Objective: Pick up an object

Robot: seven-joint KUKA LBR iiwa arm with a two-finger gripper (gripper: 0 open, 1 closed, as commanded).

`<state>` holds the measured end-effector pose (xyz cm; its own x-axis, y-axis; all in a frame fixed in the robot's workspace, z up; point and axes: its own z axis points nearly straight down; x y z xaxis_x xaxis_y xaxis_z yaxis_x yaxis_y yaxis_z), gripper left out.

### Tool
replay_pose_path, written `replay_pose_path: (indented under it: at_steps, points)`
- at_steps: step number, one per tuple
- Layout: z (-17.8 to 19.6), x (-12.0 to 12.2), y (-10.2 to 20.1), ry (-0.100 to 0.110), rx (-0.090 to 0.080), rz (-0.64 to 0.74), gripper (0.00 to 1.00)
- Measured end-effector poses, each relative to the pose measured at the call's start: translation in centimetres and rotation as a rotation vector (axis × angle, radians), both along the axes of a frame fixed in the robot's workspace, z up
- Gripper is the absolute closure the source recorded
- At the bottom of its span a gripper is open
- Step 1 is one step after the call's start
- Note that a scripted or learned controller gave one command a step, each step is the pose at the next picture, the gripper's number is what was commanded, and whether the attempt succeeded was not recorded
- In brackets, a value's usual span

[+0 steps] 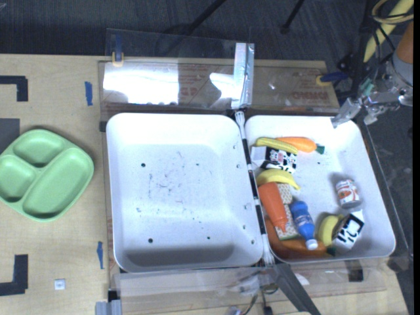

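Observation:
The right white bin (pixel 377 195) holds a pile of small objects. An orange carrot (pixel 298 144) and a banana (pixel 270 142) lie at its back, beside a black-and-white patterned box (pixel 279 157). In front of them are a second banana (pixel 278 178), an orange bottle (pixel 272 209) and a blue bottle (pixel 303 222). A small can (pixel 346 192), a yellow fruit (pixel 327 228) and a black-and-white item (pixel 352 229) lie to the right. My gripper (pixel 357 115) hangs over the bin's back right corner, open, with nothing between its fingers, well away from the objects.
The left white bin (pixel 177 189) sits beside the right one. A green divided plate (pixel 44 173) rests on the bench at far left. A clear plastic panel (pixel 177 77) stands behind the bins. Cables and stands crowd the back right.

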<state>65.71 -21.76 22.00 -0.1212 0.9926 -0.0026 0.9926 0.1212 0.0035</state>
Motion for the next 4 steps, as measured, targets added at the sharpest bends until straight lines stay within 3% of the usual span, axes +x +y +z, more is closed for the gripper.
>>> replay_pose_path:
  at_steps: [1,2,3,4]
  points:
    - [0.5,-6.9,0.9,0.003,0.002,-0.04,0.0]
    - [-1.4,-7.1,1.9,0.005,0.003,-0.263,0.0]
    - [-6.0,-10.5,0.1,0.004,0.003,-0.277,0.0]
    - [-8.1,-11.4,0.1,-0.043,0.005,-0.443,0.0]
